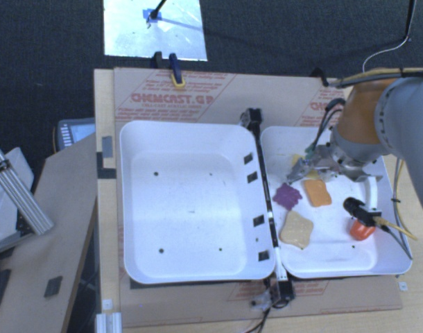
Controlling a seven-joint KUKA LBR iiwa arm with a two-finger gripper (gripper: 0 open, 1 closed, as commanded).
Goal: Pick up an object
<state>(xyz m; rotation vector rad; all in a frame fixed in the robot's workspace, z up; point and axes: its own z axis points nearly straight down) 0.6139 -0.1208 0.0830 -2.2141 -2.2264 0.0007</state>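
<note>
Plainly nothing is lifted yet. The grey arm (399, 116) hangs its jaws low in the right shallow white bin (322, 263), close beside the flat orange rectangular block (317, 193). Whether the jaws are spread or pressed together I cannot tell. The block, the crumpled purple piece (288, 197) and the flat tan piece (297, 229) all lie on the bin floor, so closing and raising apparently remain.

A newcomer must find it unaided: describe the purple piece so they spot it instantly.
Take the white bin on the view's right and look near its left wall. The purple piece lies there, next to an orange block and a tan slab; it alone is purple, with ragged edges.
</note>
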